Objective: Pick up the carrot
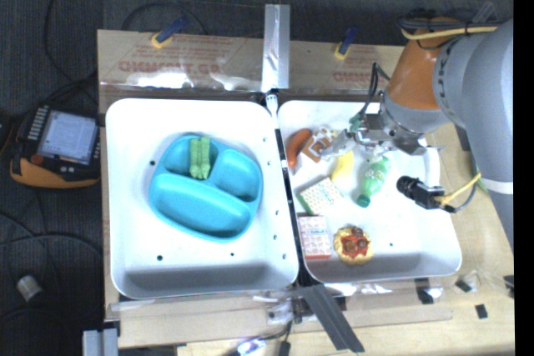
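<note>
Pizza slice [352,243] nearest; carrot [296,143] partly hidden; hand [367,132] state unclear.

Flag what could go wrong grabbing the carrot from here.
1. The carrot lies tight against the right bin's left wall, so a finger may hit the wall.
2. A small carton touches the carrot and may be dragged or grabbed along with it.
3. The pincer sits over the yellow piece and green bottle, so a misaimed descent could take those.
</note>
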Motion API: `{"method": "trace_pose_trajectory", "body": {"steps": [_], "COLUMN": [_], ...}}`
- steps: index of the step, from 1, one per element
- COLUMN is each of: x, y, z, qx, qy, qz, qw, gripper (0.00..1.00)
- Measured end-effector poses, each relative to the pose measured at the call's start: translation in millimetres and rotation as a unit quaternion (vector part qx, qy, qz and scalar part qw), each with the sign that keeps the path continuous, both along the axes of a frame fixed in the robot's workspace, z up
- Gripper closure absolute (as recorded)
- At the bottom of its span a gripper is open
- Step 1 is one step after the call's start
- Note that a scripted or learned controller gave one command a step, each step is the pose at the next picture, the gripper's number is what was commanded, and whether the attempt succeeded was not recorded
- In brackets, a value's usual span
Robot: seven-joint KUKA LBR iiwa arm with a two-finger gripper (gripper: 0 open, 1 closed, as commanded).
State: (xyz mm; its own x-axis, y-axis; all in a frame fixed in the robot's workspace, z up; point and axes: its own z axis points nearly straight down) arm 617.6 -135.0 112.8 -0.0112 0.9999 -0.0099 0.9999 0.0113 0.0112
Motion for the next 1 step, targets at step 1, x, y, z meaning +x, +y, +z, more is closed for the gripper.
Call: {"method": "trace_pose_trajectory", "body": {"steps": [1], "x": [-27.6], "y": [14.3], "z": [-22.8], "qx": [-0.0003], "qy": [0.0], "qz": [0.093], "qw": [0.9957], "gripper": [0.0]}}
